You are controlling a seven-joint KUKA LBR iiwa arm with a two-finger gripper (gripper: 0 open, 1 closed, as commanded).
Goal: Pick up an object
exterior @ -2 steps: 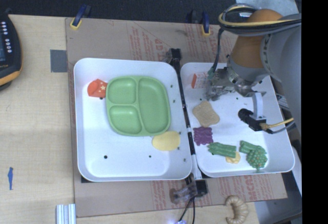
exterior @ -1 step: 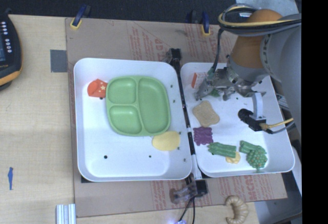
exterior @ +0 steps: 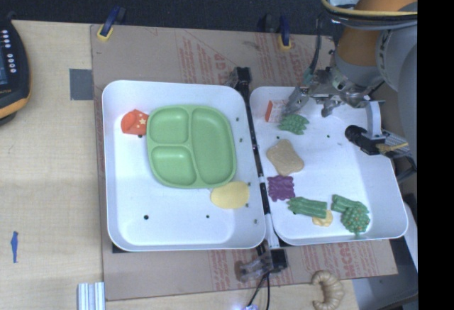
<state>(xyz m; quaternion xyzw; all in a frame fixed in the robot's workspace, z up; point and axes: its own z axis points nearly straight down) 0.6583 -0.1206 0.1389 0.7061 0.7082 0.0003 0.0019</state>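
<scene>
My gripper [exterior: 312, 103] hangs over the back of the right bin [exterior: 376, 181], its fingers [exterior: 297, 98] spread apart with nothing between them. Just below its left finger lies a small green leafy piece [exterior: 293, 123]. A little red-orange piece [exterior: 269, 111] lies beside it by the bin's left wall. Further forward are a tan cookie-like piece [exterior: 284, 157], a purple bunch of grapes [exterior: 281, 188], a green vegetable [exterior: 306, 207] on a small yellow bit [exterior: 323, 218], and a green broccoli [exterior: 352, 213].
The left bin [exterior: 135, 223] holds a green divided plate [exterior: 191, 145], a red piece [exterior: 134, 122] and a yellow piece [exterior: 230, 195]. A black part [exterior: 364, 139] juts over the right bin's right side. A pendant [exterior: 10, 74] lies at far left.
</scene>
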